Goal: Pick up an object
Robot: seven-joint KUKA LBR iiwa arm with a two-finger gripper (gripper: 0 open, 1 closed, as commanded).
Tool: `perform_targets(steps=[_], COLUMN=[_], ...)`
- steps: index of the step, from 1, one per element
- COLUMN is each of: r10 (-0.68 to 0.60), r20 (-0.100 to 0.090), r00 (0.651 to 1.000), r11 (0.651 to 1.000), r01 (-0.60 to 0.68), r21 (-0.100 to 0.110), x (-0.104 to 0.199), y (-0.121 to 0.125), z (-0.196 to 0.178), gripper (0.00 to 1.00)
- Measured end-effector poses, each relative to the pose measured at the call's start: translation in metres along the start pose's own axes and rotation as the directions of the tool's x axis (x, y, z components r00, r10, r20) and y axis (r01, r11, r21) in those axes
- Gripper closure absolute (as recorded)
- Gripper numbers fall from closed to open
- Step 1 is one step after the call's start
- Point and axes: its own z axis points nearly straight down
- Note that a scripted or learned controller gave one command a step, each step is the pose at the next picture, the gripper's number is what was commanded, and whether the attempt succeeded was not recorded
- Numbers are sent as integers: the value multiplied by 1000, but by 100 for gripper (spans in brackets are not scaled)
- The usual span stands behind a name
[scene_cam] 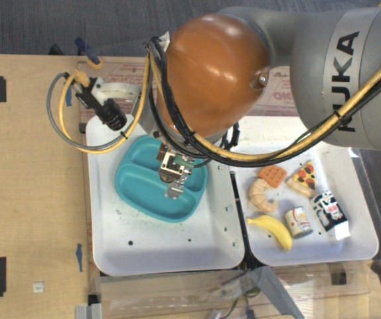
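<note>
A brown wooden surface (31,198) holds two white bins side by side. Nearest in the right bin (310,248) lies a yellow banana (273,230), then a small can (300,221), a croissant (262,195), a waffle (273,175) and a pizza slice (303,178). In the left bin (170,244) sits a teal tray (152,188). It looks light, hard and smooth, so its raised rim is the best spot to pinch. The hand (174,190) hangs low over the tray's middle. I cannot tell if the hand is open or closed. Behind, the big grey and orange arm (217,72) bends down from the right
</note>
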Motion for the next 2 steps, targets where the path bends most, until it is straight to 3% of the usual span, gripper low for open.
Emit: perform_targets(steps=[1, 2], r10=[201, 606], r20=[14, 2], r00=[979, 796], r11=[979, 796], r01=[-201, -606], r21=[-17, -6], x=[-7, 8], y=[5, -2], z=[133, 74], gripper=[100, 100])
